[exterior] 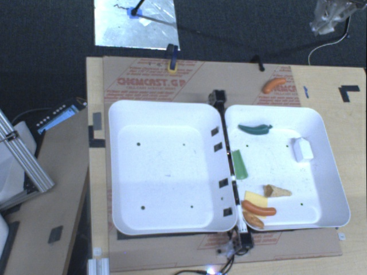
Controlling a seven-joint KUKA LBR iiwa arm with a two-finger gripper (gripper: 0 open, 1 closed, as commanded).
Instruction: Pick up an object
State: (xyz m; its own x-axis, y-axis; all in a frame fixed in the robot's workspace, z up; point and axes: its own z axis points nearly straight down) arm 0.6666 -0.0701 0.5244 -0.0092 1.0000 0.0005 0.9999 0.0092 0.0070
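The claw (332,10) hangs blurred off the bench's far corner, well apart from the right bin (330,171); whether it is open or shut cannot be told. The green pepper (255,129) lies nearest it, alone on bare floor (the sausage (259,209) crowds the yellow wedge (256,199)), so it looks the cleanest target: descend centred, straddling its narrow width.

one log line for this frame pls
arm: top right, off bench | right bin: pepper, green block, cheese, hotdog, white block | nothing picked
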